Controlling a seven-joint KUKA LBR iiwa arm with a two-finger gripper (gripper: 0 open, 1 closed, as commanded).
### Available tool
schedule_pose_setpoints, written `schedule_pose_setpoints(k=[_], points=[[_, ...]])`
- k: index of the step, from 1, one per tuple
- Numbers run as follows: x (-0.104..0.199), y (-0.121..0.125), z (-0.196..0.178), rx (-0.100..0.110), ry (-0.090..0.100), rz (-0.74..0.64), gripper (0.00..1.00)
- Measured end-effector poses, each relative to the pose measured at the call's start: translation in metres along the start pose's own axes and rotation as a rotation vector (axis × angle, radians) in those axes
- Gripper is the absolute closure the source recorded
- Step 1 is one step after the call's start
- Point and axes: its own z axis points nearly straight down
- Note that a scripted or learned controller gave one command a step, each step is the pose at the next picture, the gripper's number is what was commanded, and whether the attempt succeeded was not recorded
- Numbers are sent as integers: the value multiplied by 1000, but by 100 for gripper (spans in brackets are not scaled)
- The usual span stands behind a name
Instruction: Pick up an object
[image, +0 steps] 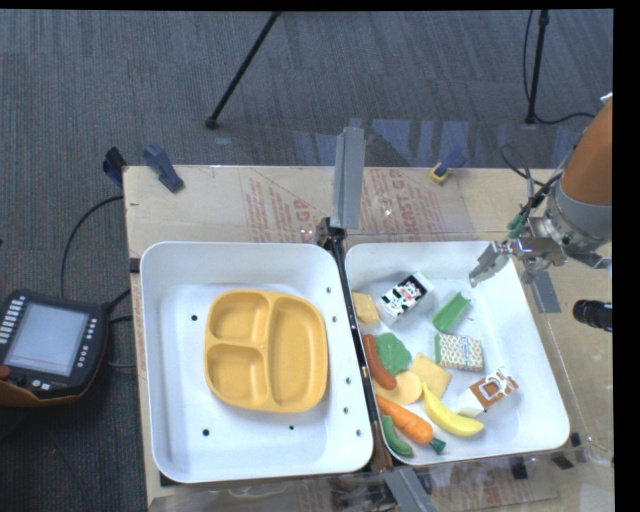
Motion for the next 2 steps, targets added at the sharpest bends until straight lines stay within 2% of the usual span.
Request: schedule_pose_setpoints(k=[1,2], points=[[-7,-3,-39,-3,-3,-124,0],[121,17,42,4,3,-207,0]])
